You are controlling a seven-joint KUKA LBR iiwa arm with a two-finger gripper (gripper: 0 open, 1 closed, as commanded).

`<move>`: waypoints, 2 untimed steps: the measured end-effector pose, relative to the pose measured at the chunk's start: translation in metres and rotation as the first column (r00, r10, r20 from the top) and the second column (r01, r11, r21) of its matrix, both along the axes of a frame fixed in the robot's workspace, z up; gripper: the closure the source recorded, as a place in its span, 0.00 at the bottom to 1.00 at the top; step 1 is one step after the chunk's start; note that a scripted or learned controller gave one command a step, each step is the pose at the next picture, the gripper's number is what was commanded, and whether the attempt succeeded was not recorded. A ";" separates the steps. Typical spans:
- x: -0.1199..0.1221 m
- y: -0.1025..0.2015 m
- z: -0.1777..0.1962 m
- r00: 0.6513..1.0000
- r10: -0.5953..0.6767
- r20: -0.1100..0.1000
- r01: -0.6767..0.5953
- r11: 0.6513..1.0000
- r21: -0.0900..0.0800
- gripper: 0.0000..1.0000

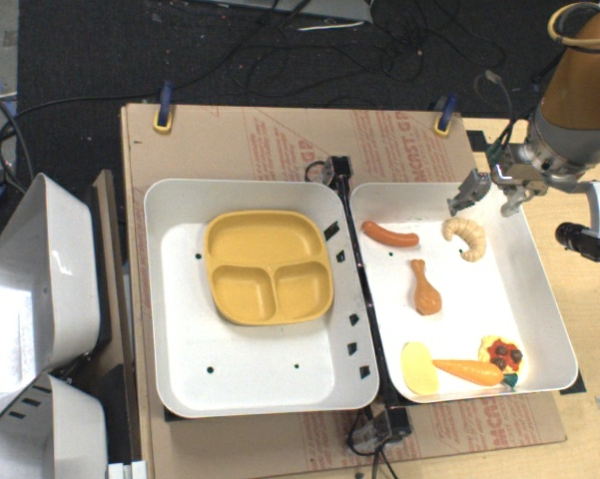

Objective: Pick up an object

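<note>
Nearest me, along the front edge of the right bin (549, 297), there's a little cluster of toy food: a flat pale yellow piece (417, 367) in the front left corner, an orange carrot (467, 371) lying across with its thick end touching that yellow piece, and a small pizza slice (503, 353) with dark red dots just behind the carrot's tip. A bit further back, near the middle of the same bin, a chicken drumstick (425, 288) lies on its own, thin end pointing away from me. Behind it and to the left, close to the divider between the bins, is a reddish sausage (390, 235). Off to its right, a pale croissant (466, 238) curls near the back of the bin.

The left bin (175, 297) holds a yellow divided plate (269, 266) with three compartments, sitting toward the back half.

Further off, the gripper (492, 194) hangs over the back right edge of the right bin, just behind the croissant and apart from it. Its two fingers are spread with nothing between them. The grey arm (575, 98) rises behind it at the right.

Both bins sit on a cardboard sheet (280, 138), clamped at the far edge by two yellow clips (162, 116).
</note>
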State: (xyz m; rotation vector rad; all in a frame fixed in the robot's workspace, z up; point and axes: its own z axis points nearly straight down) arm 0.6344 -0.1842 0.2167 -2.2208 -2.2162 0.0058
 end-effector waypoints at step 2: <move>-0.010 -0.002 -0.119 1.000 0.000 0.005 0.000 1.000 -0.001 0.00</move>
